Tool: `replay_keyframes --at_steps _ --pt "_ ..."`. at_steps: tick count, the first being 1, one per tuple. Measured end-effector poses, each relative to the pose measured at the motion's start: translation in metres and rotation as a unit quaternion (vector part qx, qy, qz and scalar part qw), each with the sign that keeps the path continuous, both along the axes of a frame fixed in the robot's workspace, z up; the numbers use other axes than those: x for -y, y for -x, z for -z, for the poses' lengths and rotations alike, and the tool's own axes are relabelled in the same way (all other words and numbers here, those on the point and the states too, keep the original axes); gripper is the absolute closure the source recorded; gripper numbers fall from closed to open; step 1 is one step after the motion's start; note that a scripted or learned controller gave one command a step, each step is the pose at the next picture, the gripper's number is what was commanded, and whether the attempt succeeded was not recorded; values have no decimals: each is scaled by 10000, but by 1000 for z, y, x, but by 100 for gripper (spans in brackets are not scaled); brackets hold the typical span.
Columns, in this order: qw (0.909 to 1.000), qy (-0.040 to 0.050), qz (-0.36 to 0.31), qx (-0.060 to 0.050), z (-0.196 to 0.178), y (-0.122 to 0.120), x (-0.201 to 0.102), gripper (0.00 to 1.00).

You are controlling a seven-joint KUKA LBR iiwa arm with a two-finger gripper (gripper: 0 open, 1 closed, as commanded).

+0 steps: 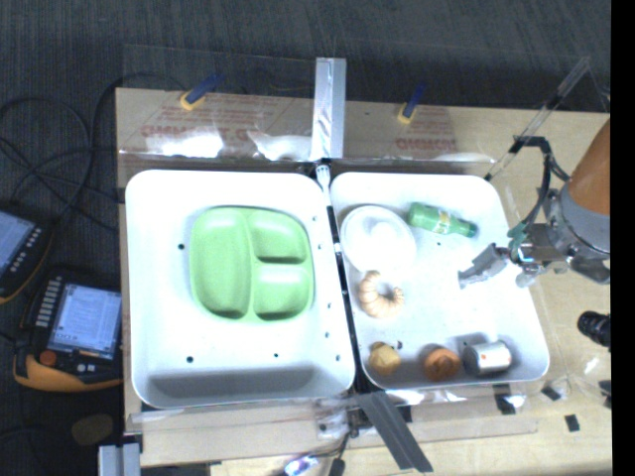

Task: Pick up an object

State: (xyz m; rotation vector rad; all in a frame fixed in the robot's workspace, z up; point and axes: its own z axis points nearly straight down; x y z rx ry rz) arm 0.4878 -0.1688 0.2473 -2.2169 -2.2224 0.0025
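The right bin (pixel 516 310) holds several objects. A green bottle (pixel 442 220) lies at its back, beside a white bowl (pixel 377 234). A tan ring-shaped pastry (pixel 380 295) sits near the divider. Along the front wall are a brown lump (pixel 385 358), an orange-brown ball (pixel 442 363) and a silver can (pixel 486 355) on its side. My gripper (pixel 503 268) hangs over the right side of this bin, right of the pastry and below the bottle. Its fingers (pixel 480 267) are spread open with nothing between them.
A green divided plate (pixel 253 262) lies in the left bin (pixel 159 365). A metal bar (pixel 327 117) stands at the back between the bins. Tablets and cables (pixel 60 310) lie off the bench on the left.
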Motion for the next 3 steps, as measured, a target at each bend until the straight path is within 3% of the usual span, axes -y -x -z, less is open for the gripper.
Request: replay_keyframes --at_steps 1,2,3 --pt "9994 -3 350 -5 87 4 4 0" --pt "9994 -8 344 -11 78 4 4 100" --pt "9994 -9 344 -14 78 4 4 0"
